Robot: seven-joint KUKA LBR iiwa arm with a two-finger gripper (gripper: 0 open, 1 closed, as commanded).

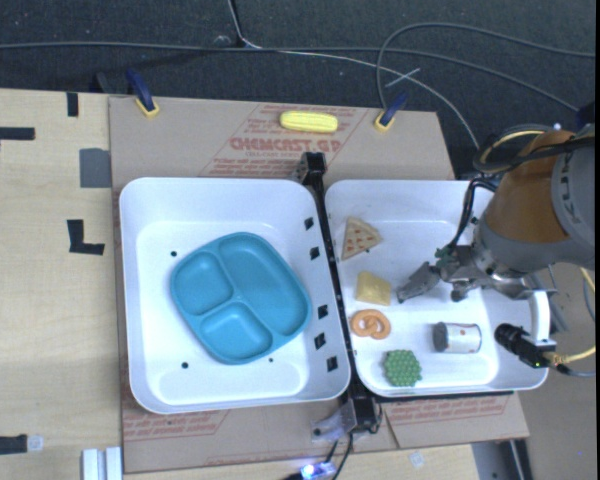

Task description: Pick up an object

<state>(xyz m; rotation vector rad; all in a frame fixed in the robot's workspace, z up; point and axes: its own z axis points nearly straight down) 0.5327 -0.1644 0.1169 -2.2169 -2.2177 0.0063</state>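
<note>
Fingers hang empty near the yellow block, opening unclear.

arm cut off at right edge | gripper too small, blurred | cardboard print partly unreadable
</note>
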